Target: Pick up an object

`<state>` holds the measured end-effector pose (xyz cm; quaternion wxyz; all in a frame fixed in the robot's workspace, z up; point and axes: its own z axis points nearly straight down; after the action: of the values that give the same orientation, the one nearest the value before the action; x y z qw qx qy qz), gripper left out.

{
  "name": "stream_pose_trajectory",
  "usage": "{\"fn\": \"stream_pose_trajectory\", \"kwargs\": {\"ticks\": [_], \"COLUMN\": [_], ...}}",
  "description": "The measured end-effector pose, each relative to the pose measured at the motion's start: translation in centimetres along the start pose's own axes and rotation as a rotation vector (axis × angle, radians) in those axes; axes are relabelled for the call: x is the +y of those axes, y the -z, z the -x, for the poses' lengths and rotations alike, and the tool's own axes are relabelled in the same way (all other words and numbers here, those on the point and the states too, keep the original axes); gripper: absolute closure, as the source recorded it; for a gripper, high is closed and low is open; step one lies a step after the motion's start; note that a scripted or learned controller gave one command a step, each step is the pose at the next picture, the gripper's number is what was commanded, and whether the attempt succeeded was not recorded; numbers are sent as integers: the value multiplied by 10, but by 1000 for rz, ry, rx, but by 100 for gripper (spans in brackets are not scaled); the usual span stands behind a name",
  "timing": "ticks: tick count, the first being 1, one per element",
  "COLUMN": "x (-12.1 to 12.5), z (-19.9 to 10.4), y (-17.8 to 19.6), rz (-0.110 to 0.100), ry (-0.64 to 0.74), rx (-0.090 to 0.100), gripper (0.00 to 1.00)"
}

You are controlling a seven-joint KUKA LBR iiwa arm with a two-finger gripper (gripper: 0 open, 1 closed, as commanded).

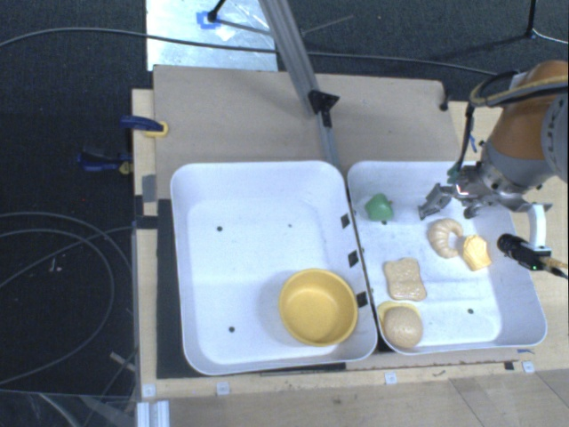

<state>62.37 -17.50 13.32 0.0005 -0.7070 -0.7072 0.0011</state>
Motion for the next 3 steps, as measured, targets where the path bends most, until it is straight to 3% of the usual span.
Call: {"fn": "stream_pose_trajectory", "kwargs": {"ticks": [1,2,3], "x": [2,2,6], "z": [1,0,-9], "y": [-41,-30,20], "rz": [9,9,9], "ry": [0,0,5], "rx": [-4,-2,0], "gripper": [0,100,100]}}
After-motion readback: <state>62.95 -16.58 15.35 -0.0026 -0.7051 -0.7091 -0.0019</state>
